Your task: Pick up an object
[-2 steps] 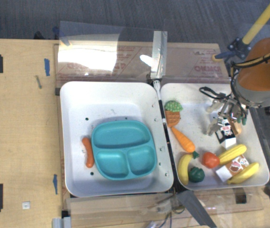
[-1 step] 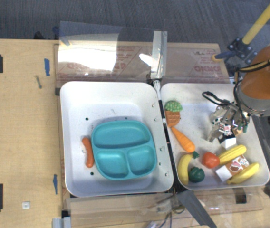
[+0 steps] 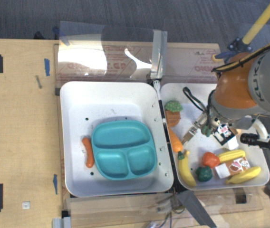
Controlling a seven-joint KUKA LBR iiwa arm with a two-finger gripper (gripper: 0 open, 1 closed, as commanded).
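Reaching in from the right, the grey arm with its orange band (image 3: 235,91) is hanging over the right bin (image 3: 263,177), and its gripper (image 3: 197,127) is pointing down and to the left above the bin's middle. Whether the fingers are spread or pressed together cannot be told from this slant; nothing is showing between them.

The right bin is holding the loose objects: a carrot with green top (image 3: 173,112) is lying at the far left, a banana (image 3: 186,171) is curving along the near left edge, and a red tomato (image 3: 210,159) is sitting just beside a dark green piece (image 3: 204,174). Two more yellow pieces (image 3: 243,175) are lying near the right.

The left bin (image 3: 73,99) is carrying a teal divided tray (image 3: 123,148), with an orange sausage (image 3: 89,152) lying just left of it. Both bins are resting on the wooden surface (image 3: 16,127).
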